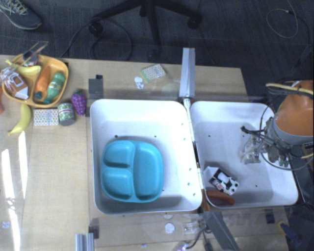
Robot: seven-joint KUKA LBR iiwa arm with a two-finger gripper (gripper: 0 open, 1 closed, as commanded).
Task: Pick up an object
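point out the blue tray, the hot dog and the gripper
blue tray [131, 170], camera view, its centre divider
hot dog [220, 197], camera view, middle of its length
gripper [251, 151], camera view, between its fingertips

The desk [59, 171] looks like pale wood with a faint sheen. Both bins [142, 110] are smooth white plastic — matt; the divided tray [131, 170] is glossy turquoise plastic. The floor [235, 34] is dark, rough carpet.

A yellow bowl [60, 68] of toy food is sitting at the desk's [54, 196] far left corner. A banana [20, 121], a small can [65, 113] and purple grapes [79, 102] are lying just beside it. A shoe [20, 13] and chair legs [147, 14] are resting on the floor beyond the desk's far edge.
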